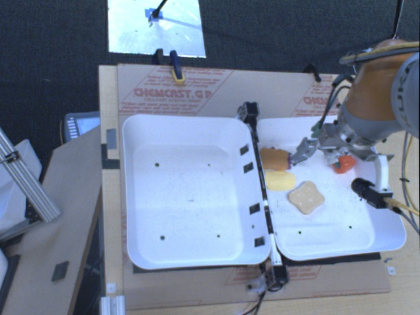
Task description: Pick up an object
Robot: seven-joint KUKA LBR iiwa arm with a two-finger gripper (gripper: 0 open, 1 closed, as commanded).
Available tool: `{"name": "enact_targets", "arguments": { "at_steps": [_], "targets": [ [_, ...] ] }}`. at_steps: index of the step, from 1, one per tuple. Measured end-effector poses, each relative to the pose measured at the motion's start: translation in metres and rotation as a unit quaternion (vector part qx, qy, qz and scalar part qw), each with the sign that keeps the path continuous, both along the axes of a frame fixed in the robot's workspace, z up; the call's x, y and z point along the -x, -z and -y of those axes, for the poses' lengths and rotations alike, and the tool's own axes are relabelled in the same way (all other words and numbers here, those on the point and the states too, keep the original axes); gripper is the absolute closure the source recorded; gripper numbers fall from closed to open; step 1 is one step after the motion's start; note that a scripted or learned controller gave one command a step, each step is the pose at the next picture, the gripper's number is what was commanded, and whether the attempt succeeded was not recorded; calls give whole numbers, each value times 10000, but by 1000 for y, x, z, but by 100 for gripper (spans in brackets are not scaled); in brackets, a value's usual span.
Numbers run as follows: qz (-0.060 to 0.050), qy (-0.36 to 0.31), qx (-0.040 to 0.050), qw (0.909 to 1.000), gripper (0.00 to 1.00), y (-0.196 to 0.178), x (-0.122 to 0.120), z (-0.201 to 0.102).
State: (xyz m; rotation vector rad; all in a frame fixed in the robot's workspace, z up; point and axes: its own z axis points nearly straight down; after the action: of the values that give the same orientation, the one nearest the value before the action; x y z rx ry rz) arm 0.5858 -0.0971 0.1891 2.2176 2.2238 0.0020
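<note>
In the right bin point(341, 231) lie a brown bun-like piece point(274, 157) against its left wall, a flat yellow piece point(281, 181) just in front of it, and a tan toast-shaped piece point(306, 197) nearer the middle. A small orange-red object point(343, 165) rests further right, partly under the arm. My gripper point(304, 152) hangs low over the right bin, just right of the brown piece and close to it. Nothing visible is held in it.
The left bin point(190, 195) sits beside the right one, with black clips point(252, 169) along the shared wall. A black fitting with a cable point(369, 193) juts over the right bin's right side. The grey and orange arm point(377, 104) covers the bin's back right corner.
</note>
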Motion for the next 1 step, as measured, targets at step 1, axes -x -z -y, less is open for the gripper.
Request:
{"name": "enact_targets", "arguments": {
  "at_steps": [1],
  "targets": [
    [3, -42, -12, 10000, 0, 5, -13, -75]
  ]
}}
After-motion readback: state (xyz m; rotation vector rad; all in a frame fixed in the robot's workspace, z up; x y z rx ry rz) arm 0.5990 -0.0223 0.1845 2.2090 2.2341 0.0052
